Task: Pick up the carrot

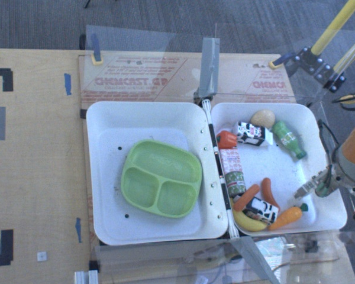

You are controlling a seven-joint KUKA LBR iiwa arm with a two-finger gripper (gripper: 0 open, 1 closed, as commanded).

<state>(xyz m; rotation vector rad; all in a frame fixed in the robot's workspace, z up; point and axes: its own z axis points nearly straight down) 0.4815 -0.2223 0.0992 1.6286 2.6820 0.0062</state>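
In the right bin's [328, 215] near corner, tapered orange carrot [286, 216]; end effector [306, 189] grip unclear

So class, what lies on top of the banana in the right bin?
A small black-and-white carton lies across the banana, and the carrot rests against its right end. The banana's middle is covered, so that part cannot be seen.

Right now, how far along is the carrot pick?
Done: the arm has reached into the right bin, with the pincer low near its right wall. In hand: nothing visible; the carrot lies on the bin floor at the front, beside the banana, apart from the pincer. Left: move over to the carrot, close on it and lift. The green plate sits in the left bin.
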